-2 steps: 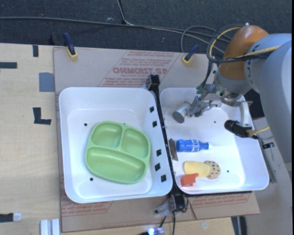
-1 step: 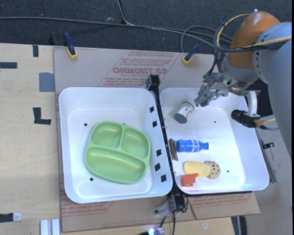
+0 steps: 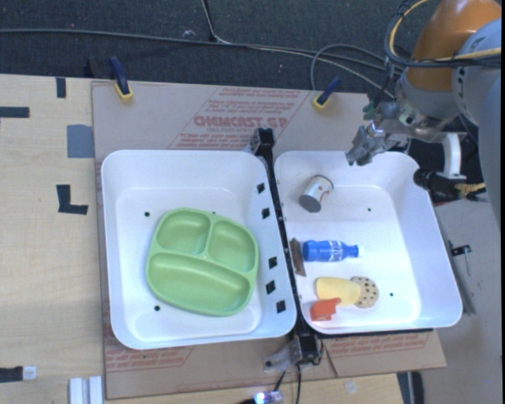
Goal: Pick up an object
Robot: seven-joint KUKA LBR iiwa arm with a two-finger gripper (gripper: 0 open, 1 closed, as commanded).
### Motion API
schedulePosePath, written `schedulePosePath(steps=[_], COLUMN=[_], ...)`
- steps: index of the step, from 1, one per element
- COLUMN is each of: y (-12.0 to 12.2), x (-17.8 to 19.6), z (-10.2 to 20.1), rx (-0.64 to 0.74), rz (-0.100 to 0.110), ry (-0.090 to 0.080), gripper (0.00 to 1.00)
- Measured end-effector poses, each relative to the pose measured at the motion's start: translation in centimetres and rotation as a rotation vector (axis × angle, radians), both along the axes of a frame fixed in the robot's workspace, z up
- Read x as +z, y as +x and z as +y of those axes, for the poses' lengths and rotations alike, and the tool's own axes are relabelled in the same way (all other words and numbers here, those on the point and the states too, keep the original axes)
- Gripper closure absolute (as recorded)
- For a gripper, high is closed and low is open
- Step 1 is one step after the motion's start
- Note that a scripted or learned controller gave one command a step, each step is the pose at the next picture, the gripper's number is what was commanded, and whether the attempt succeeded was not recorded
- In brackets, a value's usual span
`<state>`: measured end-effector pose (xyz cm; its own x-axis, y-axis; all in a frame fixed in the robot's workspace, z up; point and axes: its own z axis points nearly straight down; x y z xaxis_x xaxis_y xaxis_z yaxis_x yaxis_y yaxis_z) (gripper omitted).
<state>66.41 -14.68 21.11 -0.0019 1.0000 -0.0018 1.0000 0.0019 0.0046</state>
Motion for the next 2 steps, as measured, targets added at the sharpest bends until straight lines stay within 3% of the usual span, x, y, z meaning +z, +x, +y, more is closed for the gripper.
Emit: schedulePosePath(steps=[1, 2], y=[0.1, -0.4], x=[2.0, 0.9], z=[0.1, 5.7], rx=[0.0, 0.004], rz=[0.003, 0.007], ry=[0.001, 0.003], gripper=[1.0, 1.0])
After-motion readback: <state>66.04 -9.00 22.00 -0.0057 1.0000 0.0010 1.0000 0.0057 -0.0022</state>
